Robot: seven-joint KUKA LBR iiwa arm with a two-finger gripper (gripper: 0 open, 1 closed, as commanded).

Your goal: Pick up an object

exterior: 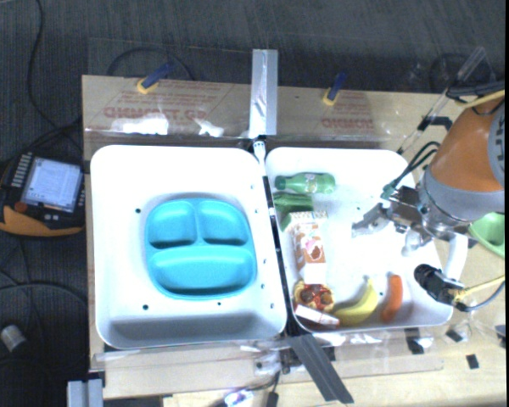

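Observation:
The right bin [360,172] holds several objects along its left and front sides. A green bottle [305,182] lies at the back left with a dark green item [290,202] just below it. A pink-and-white carton [310,244] lies in front of those. At the front are a packet with red fruit [314,296], a yellow banana [356,306] and an orange-red carrot-like piece [392,297]. My gripper [396,221] hangs over the right part of this bin, above bare white floor, to the right of the carton and behind the carrot-like piece. Nothing shows in its grasp.
The left bin [119,227] holds a blue divided plate [202,246]. A divider wall [271,227] separates the bins. A handheld pendant [47,189] lies off the bench at left. A green object [492,231] sits beside the arm at the right edge.

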